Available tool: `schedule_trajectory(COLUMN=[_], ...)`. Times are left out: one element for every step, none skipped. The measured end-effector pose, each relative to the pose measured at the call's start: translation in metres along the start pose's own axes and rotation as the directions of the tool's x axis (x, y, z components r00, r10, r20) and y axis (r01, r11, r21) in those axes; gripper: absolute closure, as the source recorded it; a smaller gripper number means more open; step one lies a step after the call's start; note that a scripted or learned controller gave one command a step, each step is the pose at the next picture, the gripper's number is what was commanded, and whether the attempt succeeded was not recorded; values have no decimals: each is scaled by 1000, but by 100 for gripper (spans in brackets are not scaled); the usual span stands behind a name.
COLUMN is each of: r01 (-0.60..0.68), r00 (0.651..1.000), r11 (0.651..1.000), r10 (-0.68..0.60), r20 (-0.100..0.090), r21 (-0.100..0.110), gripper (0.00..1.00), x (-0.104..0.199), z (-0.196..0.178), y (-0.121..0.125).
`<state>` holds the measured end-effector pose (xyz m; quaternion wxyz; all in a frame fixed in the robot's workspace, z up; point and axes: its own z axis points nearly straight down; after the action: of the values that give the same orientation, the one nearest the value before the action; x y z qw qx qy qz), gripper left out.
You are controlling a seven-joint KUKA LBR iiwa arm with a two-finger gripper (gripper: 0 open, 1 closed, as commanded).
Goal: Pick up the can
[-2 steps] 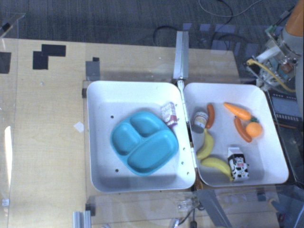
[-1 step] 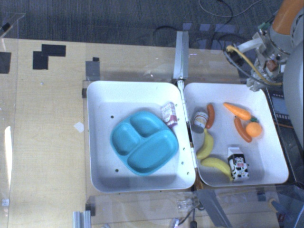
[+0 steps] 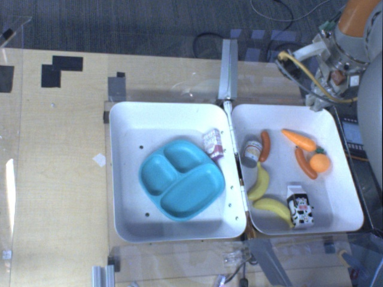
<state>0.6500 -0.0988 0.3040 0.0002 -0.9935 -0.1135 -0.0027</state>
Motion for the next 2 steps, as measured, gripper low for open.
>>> schedule_trajectory(r01=[-15, 321], r00=[1000, 947], r11=[1000, 947], r10=[15, -321], r20=[0, 5], r21=[1, 2], gripper=[100, 100], x=[9, 1], z=[-30, 2], y=[-61, -96])
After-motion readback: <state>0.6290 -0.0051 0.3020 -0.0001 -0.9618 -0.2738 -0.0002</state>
